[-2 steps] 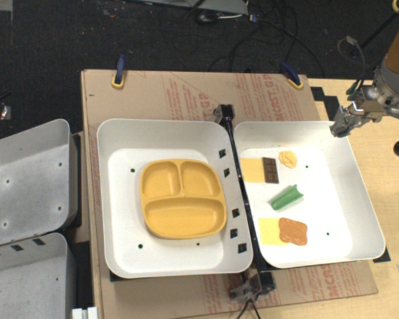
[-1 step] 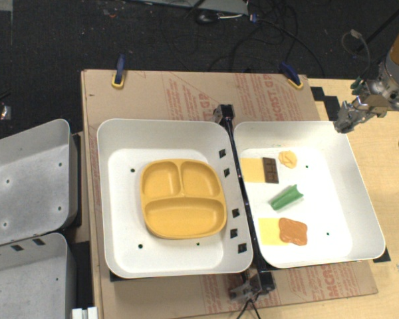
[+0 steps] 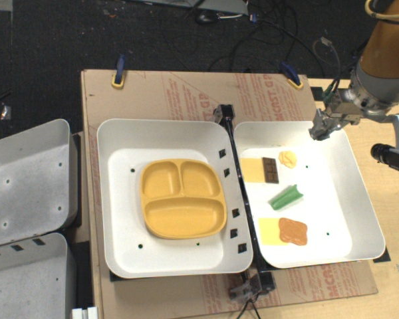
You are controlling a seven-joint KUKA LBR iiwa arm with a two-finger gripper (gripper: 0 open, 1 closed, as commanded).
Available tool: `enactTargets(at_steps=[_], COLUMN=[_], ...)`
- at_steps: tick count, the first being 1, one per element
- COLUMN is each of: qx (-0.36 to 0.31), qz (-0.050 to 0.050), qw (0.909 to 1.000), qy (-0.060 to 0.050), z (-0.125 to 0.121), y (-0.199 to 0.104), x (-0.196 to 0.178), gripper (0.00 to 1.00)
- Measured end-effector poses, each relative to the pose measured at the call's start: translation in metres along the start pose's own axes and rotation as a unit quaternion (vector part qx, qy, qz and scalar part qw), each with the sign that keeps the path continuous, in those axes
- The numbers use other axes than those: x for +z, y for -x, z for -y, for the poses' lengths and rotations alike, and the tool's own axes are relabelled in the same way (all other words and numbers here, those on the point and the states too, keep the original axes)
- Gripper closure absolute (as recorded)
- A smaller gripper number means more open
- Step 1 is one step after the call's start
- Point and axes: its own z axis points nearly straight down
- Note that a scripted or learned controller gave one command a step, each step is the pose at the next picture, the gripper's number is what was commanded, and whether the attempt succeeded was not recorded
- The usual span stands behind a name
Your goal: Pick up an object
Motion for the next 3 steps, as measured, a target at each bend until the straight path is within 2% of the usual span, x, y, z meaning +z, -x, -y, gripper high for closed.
enactTargets(at_steps=[3], qx=[-0.001], qz=[0.0], qw=[1.0], qy=[0.0], z=[0.015], y=[-0.154], x=[-0.01], gripper=[1.0])
